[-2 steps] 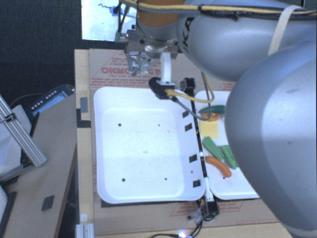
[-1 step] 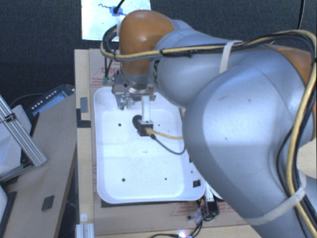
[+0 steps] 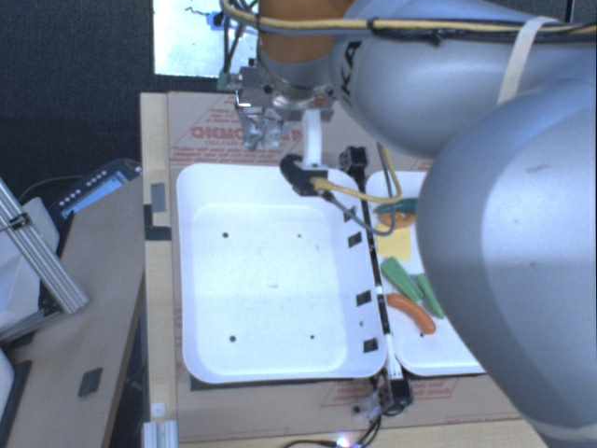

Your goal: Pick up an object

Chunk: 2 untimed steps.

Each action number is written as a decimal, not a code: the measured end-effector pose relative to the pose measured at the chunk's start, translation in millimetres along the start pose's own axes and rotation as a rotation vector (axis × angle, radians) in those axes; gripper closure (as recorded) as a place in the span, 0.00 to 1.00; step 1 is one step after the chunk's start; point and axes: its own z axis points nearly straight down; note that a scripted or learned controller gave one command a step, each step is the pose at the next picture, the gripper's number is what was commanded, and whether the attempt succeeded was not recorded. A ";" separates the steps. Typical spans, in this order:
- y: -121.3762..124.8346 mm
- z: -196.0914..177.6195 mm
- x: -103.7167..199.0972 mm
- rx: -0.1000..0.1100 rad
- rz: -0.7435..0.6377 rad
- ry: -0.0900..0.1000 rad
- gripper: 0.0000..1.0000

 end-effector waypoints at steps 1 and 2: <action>-7.2 153.7 13.5 0.025 -0.004 -0.007 1.00; -70.7 198.6 -3.1 0.023 0.001 -0.006 1.00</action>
